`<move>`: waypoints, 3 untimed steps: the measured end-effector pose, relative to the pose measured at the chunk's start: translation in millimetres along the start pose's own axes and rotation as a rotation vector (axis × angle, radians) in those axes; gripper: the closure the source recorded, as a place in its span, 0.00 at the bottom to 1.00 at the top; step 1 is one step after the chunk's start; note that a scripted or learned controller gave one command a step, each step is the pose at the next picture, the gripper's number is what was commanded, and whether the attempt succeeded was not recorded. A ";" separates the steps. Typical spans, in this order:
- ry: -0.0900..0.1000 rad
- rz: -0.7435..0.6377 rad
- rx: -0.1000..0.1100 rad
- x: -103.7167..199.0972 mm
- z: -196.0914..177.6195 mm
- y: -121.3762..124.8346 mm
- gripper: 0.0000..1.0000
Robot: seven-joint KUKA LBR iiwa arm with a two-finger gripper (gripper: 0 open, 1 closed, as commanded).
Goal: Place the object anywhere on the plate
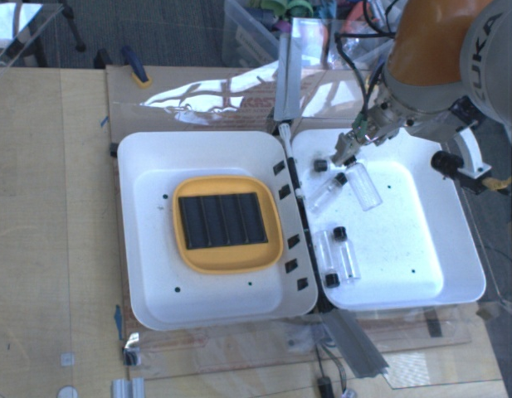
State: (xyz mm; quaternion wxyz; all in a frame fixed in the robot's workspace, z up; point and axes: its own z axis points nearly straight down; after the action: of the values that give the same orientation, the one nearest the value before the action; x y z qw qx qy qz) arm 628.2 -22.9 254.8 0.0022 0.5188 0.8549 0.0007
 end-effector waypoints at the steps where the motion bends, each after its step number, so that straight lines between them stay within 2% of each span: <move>1: 0.004 -0.105 0.004 8.3 55.4 1.5 1.00; 2: 0.005 -0.217 0.003 40.0 39.0 -19.0 1.00; 3: 0.001 -0.288 -0.001 36.2 27.4 20.0 1.00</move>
State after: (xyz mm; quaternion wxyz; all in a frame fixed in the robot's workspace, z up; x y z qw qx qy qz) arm 629.4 18.4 227.4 0.0021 0.3908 0.9205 0.0010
